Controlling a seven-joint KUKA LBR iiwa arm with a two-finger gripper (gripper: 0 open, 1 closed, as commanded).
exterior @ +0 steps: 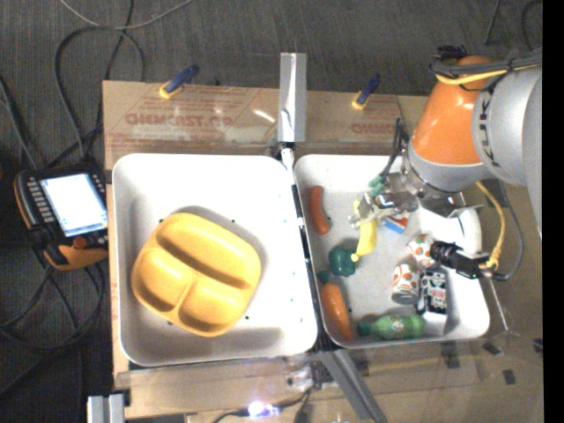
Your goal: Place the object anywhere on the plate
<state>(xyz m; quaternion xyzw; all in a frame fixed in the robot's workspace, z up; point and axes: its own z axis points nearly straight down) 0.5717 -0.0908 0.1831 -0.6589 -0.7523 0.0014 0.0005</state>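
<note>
Jaws (377,208), their state impossible to tell, hover by a yellow banana (367,237), right of the yellow plate (197,271); a centred, firm grip looks advisable.

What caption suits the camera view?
Arm's gripper over a yellow object in the cluttered right bin; yellow plate waits in left bin.

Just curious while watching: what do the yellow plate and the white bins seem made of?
Plate: probably moulded plastic; even yellow, rounded sections, soft sheen. Bins: likely thin formed plastic; smooth white, rounded corners, though coated metal can't be ruled out.
</note>
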